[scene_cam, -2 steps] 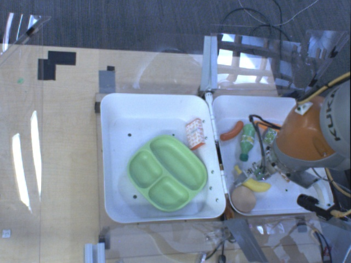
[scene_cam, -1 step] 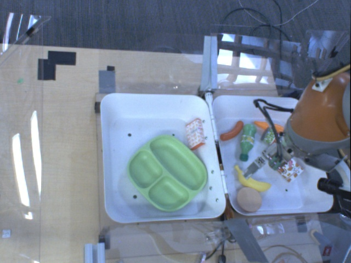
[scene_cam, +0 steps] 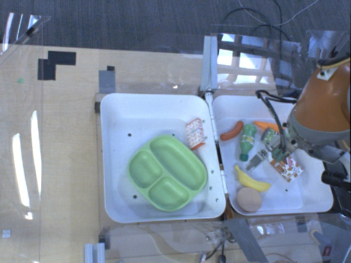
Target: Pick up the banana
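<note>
Yellow banana (scene_cam: 252, 180) lies in the right bin (scene_cam: 318, 201), just above the tan ball (scene_cam: 249, 199). Approach step, I judge: the claw (scene_cam: 262, 158) hangs just up-right of the banana, state untellable. Next: descend onto the banana and grip.

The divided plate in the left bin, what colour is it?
Light green; the divided plate shows clearly in the camera view.

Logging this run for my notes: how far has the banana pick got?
Done: the arm has reached into the right bin, and the end effector sits low, just above the banana. In hand: nothing visibly; the banana lies on the bin floor beside the round tan item. Left: closing on the banana and lifting it.
</note>
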